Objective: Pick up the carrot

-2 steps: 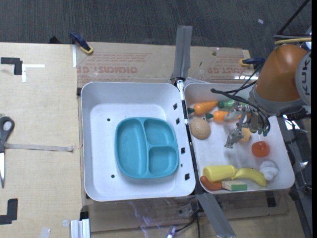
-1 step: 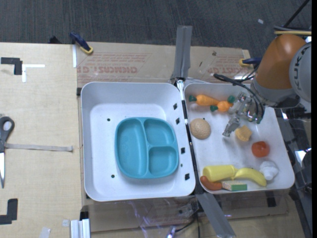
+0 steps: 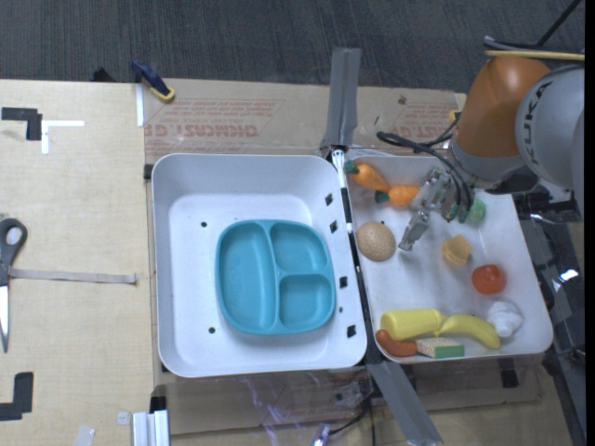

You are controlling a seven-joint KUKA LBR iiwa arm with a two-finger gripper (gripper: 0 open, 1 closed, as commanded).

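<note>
Nearest the camera, along the front wall of the right bin (image 3: 521, 277), lie a red sausage-like piece (image 3: 396, 345), a small yellow-and-green block (image 3: 440, 347), a yellow cylinder (image 3: 413, 322), a banana (image 3: 475, 329) and a white lump (image 3: 505, 319). Just behind them sit a red tomato (image 3: 488, 278) and a small pale orange piece (image 3: 456, 250). A tan egg-shaped item (image 3: 376, 241) rests close to the wall shared by the 2 bins.

The left bin (image 3: 177, 277) holds a teal tray (image 3: 275, 276) with 3 compartments, lying flat at its middle.

Farther back, the gripper (image 3: 415, 230) hangs over the right bin, its fingers slightly apart and nothing between them, pointing down toward bare floor just right of the egg-shaped item. The carrot (image 3: 376, 177) lies in the far left corner of the right bin, an orange lump (image 3: 403, 194) just beside it, both clear of the gripper. A green piece (image 3: 476, 211) shows near the wrist.

Scissors (image 3: 7, 249) lie on the bench (image 3: 74, 212) at far left.
</note>
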